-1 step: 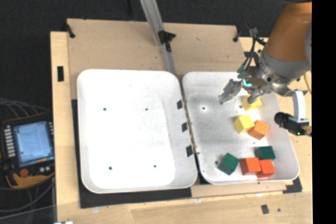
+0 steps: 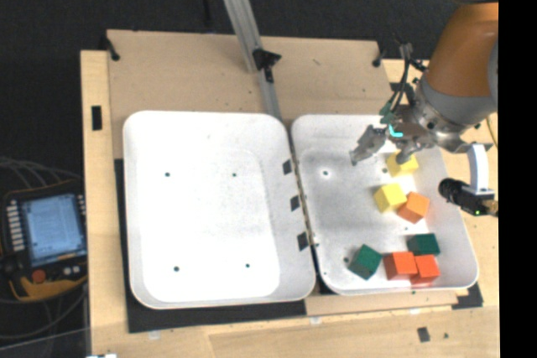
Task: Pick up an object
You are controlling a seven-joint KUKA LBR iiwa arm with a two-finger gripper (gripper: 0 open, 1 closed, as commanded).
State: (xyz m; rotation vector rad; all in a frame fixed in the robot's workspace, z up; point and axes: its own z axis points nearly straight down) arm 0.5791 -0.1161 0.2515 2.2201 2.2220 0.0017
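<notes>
My gripper [image 2: 380,155] hangs over the upper part of the right bin [image 2: 336,205], its two grey fingers spread open with nothing between them. A small yellow block [image 2: 404,166] lies just below and right of the right finger, partly covered by it. Further down sit a second yellow block [image 2: 388,197] and an orange block [image 2: 414,206] side by side. Near the bin's front edge are a dark green block [image 2: 365,262], two orange-red blocks [image 2: 401,264] [image 2: 426,267] and another green block [image 2: 424,244].
The left bin [image 2: 205,205] lies beside the right one, with small clips along the divide. A slanted metal rail [image 2: 239,12] runs from the top down to the bins' back edge. A tablet [image 2: 46,230] sits off the bench's left side.
</notes>
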